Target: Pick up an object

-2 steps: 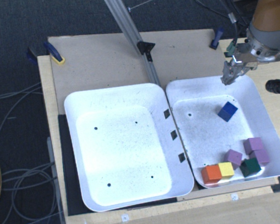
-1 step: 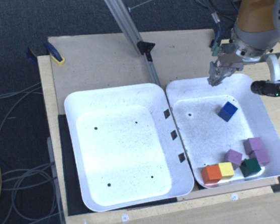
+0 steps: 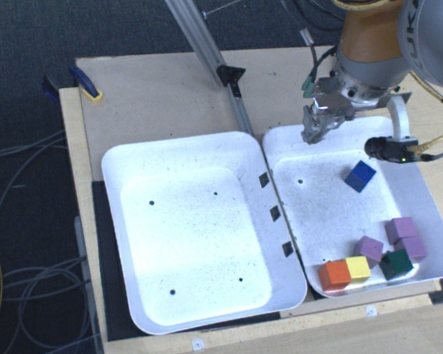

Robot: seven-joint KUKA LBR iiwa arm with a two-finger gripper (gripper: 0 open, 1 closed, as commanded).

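Along the near edge of the right bin (image 3: 430,211) sits a cluster: an orange block (image 3: 335,273), a yellow block (image 3: 358,268), a dark green block (image 3: 395,264) and three purple blocks (image 3: 406,237). Farther in, a blue cube (image 3: 359,176) lies alone. The claw (image 3: 317,127) hangs over the bin's far left corner; whether it is open cannot be told.

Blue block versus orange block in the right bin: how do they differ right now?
The blue block lies alone mid-bin, turned diamond-wise; the orange block sits square at the near edge, touching a yellow block. The blue block is nearer the gripper; the orange is farther. Both rest in the right bin, ungrasped.
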